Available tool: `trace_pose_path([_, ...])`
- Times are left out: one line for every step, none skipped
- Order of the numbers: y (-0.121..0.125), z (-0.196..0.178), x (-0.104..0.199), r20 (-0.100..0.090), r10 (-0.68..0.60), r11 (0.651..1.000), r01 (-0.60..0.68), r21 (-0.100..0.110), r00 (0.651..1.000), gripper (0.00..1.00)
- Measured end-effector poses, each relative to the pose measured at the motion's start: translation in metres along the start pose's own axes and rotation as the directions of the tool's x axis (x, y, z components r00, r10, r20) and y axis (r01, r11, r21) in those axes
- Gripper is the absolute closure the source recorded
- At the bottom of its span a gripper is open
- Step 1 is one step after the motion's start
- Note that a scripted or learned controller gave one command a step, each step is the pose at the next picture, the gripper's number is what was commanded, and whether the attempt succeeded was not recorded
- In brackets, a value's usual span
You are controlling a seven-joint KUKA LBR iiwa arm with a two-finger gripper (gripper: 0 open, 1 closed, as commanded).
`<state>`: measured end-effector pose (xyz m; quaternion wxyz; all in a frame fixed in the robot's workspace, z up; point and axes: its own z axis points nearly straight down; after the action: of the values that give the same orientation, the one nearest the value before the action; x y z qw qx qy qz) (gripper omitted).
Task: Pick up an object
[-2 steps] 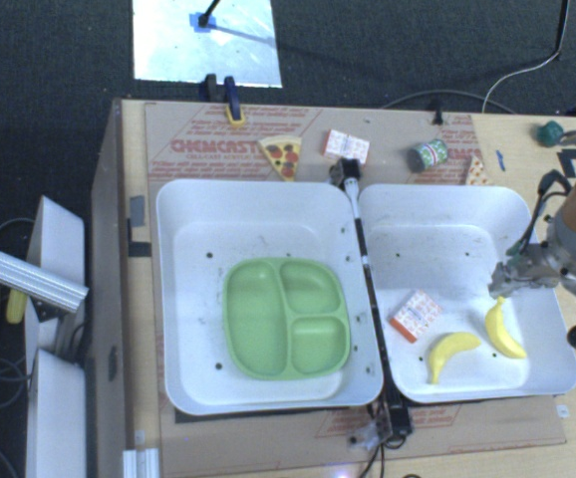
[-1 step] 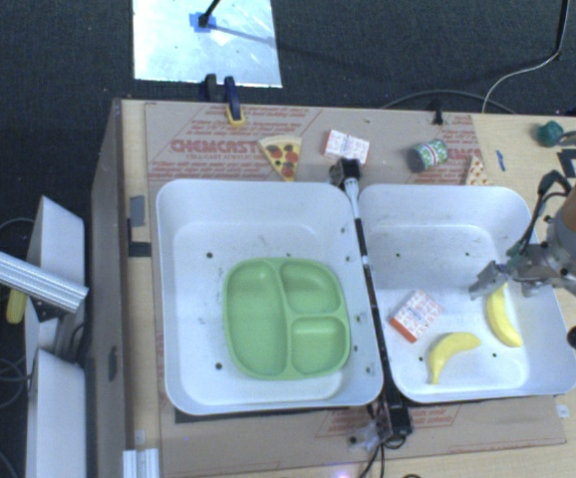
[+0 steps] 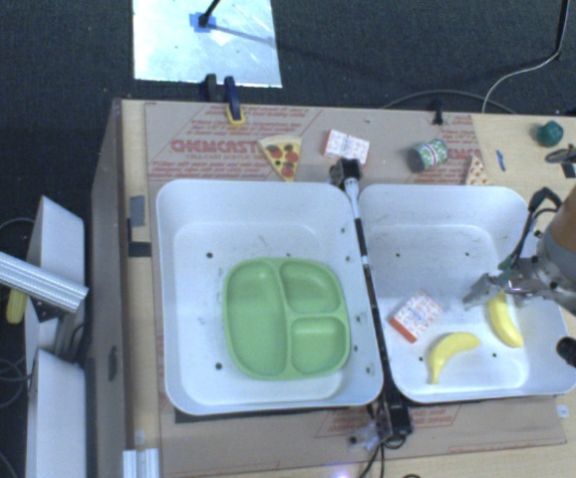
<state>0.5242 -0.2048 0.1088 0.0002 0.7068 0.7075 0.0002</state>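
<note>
The left bin point(image 3: 258, 202) holds one thing, a green divided plate point(image 3: 288, 317) with three compartments, lying flat near the bin's middle. Behind the bins, on the bench point(image 3: 218, 137), there is one pizza-slice toy point(image 3: 281, 154), then one small red-and-white packet point(image 3: 347, 146), then one green-and-white can point(image 3: 430, 153) lying on its side, and a second pizza-slice shape point(image 3: 476, 170) by the right bin's back edge (partly cut by the rim, so its outline is hard to read).

The right bin point(image 3: 437, 212) holds three things: one red-and-white packet point(image 3: 415, 316) at its left side, and two bananas. The first banana point(image 3: 449, 352) lies near the front wall, curved, just right of the packet. The second banana point(image 3: 505, 321) lies a little farther back and to the right, close to the first but apart from it.

The gripper point(image 3: 512, 285) hangs low over the right bin's right side, its fingers spread apart with nothing between them. The second banana lies directly below and in front of the fingertips, its upper end at or nearly at them; whether they touch cannot be told. The first banana sits near, to the gripper's front-left.
</note>
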Motion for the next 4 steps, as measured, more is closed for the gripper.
trace_pose_path([0.001,-0.011,0.0,0.001,-0.001,1.0,0.001,-0.003,1.0,1.0])
trace_pose_path([0.001,-0.011,0.0,0.001,-0.001,1.0,0.001,-0.003,1.0,0.0])
trace_pose_path([-0.001,0.025,-0.002,0.0,0.0,1.0,0.0,0.0,1.0,0.0])
trace_pose_path([0.0,0.014,-0.002,0.001,-0.001,1.0,0.001,-0.003,1.0,1.0])
